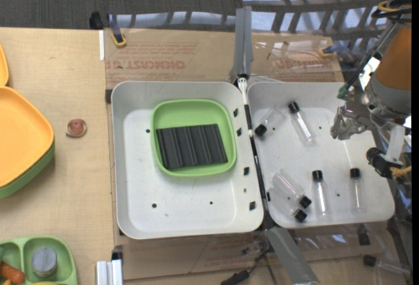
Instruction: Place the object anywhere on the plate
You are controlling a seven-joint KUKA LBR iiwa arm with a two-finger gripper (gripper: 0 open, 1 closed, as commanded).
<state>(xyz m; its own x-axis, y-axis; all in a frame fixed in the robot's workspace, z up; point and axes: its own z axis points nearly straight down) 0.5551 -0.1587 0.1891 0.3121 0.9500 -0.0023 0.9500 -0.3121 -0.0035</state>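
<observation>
While gripper [345, 125] state unclear: five vials [300, 121], one green plate [194, 113].

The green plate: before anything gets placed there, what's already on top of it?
A dark ribbed mat lies across the middle of the green plate, leaving the rim bare. The plate surface under the mat is covered.

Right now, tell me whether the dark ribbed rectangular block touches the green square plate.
Touching. The camera view shows the dark ribbed block lying flat inside the green plate, resting on its floor with green rim visible all around it.
</observation>
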